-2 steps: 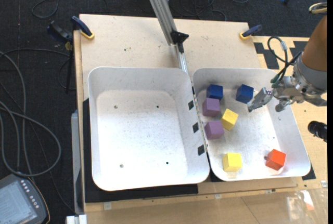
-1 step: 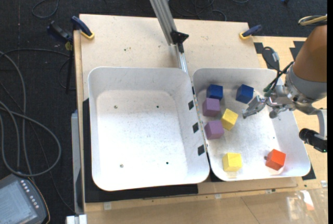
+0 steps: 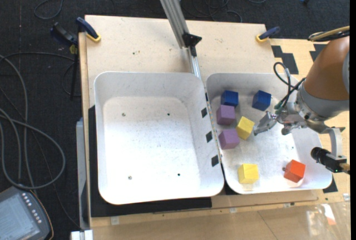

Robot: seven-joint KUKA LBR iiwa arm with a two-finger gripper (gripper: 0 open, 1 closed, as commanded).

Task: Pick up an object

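Arm reaches in from right, wrist bent low, gripper pointing left, fingers unclear.

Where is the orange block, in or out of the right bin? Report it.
In. The orange block rests on the floor of the right bin, near its front right corner, apart from the other blocks and the gripper.

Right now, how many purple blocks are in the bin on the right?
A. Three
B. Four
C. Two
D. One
C, because two purple blocks sit in the right bin, one purple block just above the other purple block, near the bin's left wall; the other blocks there are blue, yellow and orange.
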